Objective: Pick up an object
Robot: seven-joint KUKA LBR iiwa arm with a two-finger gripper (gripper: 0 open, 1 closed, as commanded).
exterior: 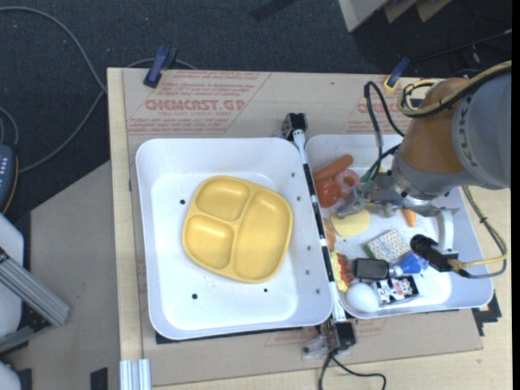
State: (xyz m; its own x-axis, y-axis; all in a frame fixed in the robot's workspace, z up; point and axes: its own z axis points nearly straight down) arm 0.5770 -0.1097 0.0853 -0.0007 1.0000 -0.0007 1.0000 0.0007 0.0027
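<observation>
Nearest to me, at the 6 o'clock end of the right bin, lie a white egg-shaped thing and a black box. Further in, the tool hangs low over the bin's middle. Whether it is wide or narrow I cannot tell. A pale yellow piece lies just at its 6 o'clock, and a red-orange toy at its 9 o'clock. I judge the yellow piece the closest target.
</observation>
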